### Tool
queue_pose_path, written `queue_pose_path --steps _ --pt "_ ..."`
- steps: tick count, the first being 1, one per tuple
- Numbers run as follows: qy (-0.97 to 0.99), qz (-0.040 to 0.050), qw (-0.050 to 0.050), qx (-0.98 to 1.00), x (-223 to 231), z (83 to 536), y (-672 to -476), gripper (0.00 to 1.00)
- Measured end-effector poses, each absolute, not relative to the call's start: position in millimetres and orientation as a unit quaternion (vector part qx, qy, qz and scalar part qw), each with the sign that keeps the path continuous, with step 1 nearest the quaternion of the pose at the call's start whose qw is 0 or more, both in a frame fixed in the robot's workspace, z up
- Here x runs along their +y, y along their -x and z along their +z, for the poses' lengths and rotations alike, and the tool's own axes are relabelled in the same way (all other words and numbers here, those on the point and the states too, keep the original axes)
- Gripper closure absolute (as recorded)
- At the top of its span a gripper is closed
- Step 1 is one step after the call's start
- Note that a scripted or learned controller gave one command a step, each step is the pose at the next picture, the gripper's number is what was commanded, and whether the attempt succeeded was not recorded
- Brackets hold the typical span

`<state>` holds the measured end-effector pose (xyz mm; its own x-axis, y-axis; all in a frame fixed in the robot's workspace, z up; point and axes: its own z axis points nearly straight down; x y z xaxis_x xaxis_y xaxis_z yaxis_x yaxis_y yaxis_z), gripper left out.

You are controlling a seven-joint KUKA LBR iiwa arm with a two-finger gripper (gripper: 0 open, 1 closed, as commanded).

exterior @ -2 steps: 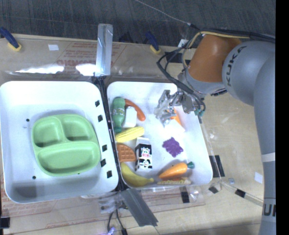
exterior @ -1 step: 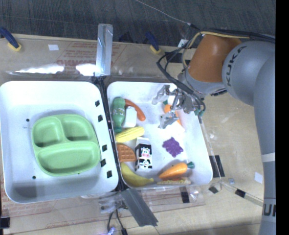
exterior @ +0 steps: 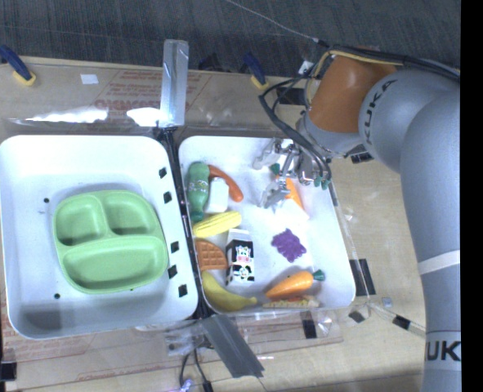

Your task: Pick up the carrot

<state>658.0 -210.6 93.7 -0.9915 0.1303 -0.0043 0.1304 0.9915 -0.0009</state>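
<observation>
The camera view shows the gripper (exterior: 288,178) low in the right bin (exterior: 339,227), its fingers apparently closed on a small carrot (exterior: 295,194) near the bin's far right side, so the grasp looks made and lifting remains.

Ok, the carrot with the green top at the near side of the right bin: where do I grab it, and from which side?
Probably grip the carrot at its thick middle, just short of the green top, coming straight down and closing across its width. It lies nearly flat in the right bin. The banana crowds its thin tip, so the thick end looks more open.
</observation>
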Motion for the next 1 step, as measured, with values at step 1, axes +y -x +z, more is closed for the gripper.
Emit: queue_pose_path --steps 1 --pt "0.006 0.0001 0.000 1.000 -208.5 109.5 -632.7 0.00"
